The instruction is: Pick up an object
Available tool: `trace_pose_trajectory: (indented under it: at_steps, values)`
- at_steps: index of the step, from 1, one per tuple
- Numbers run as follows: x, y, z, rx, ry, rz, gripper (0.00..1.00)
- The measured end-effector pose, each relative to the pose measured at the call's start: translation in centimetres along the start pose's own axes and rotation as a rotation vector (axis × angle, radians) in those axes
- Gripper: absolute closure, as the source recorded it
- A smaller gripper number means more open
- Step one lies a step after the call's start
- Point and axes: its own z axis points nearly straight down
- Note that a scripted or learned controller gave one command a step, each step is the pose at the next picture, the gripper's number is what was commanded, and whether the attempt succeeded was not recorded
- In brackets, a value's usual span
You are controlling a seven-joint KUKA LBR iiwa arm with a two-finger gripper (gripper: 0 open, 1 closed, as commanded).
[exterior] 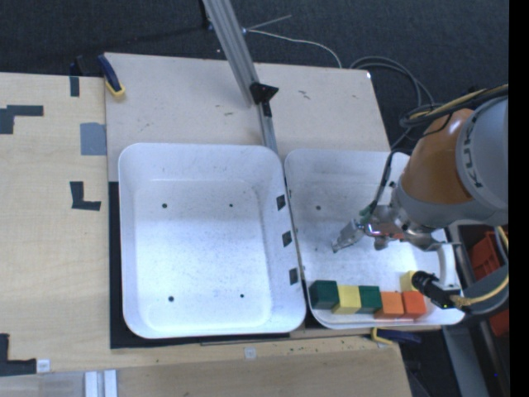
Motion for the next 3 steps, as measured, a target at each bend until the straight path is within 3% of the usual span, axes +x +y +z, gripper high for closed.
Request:
trace_pose_trajectory:
  at_steps: [1, 2, 3]
  values:
    - [-3.3, 4.9, 0.4, -0.011, -0.006, 0.003, 0.0]
    - [-0.9, 7.3, 3.4, -0.007, -0.004, 0.0, 0.0]
    - [-0.9, 7.2, 2.2, -0.007, -0.004, 0.001, 1.0]
